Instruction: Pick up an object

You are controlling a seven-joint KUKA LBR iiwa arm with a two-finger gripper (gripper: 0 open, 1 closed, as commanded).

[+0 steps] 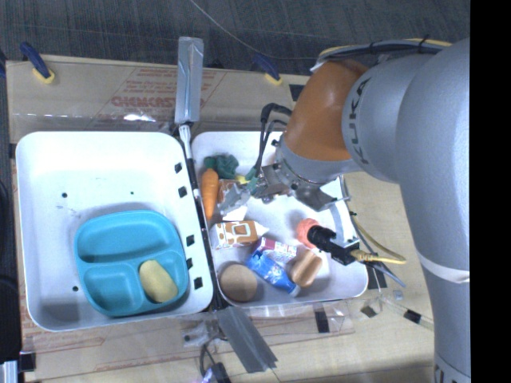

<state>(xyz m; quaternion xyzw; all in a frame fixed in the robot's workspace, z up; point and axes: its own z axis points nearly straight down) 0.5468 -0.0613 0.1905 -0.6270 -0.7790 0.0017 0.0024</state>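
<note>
Camera view shows the pincer point(254, 183) low inside the right bin point(351, 287), just right of the carrot point(209, 194); whether it is open or closed cannot be told. Below the carrot lies a small printed carton point(236, 234), then a blue packet point(273, 270), a brown ball point(239, 282) and a sausage-like piece point(306, 267). Left of the carrot, the left bin point(48, 158) holds a blue tray point(120, 238) with a yellow potato point(158, 281).

Arm point(415, 126): "KUKA" in dark letters, running up the grey casing just right of the orange band point(323, 114). Cardboard sheet point(148, 90) well left of the arm: red print, several lines, too blurred to read. Small carton point(234, 234) below the arm: printed face, nothing legible.
</note>
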